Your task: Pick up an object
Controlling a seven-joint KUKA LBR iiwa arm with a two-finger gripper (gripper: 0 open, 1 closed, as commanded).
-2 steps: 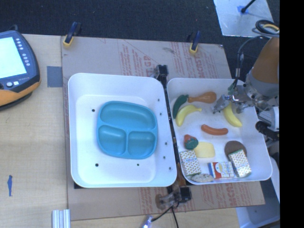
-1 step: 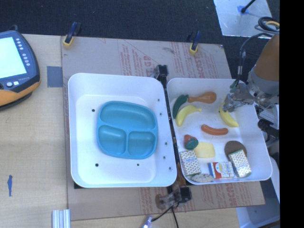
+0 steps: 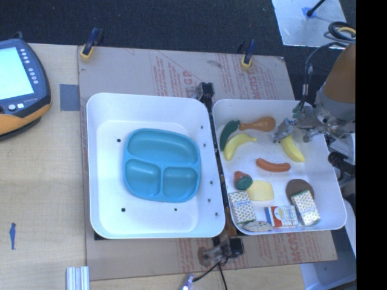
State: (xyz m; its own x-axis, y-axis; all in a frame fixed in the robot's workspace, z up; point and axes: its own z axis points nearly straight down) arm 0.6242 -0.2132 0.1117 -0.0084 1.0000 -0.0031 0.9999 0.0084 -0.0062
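Observation:
My gripper (image 3: 294,127) hangs over the upper right part of the right bin (image 3: 338,213), at the end of the grey arm with the orange band (image 3: 341,71). Just below it lies a small yellow banana (image 3: 295,150). A brown drumstick (image 3: 259,124) lies to the gripper's left. Further left are a second banana (image 3: 238,144) and a green piece (image 3: 227,131). An orange sausage (image 3: 273,165), a strawberry (image 3: 242,180), a yellow wedge (image 3: 260,191) and a brown cookie (image 3: 297,187) sit mid-bin.
Small cartons (image 3: 279,215) line the right bin's front edge. The left bin (image 3: 100,216) holds a blue divided plate (image 3: 161,165). A control pendant (image 3: 17,86) lies on the bench at far left. Clamps (image 3: 89,43) (image 3: 247,52) grip the board's back edge.

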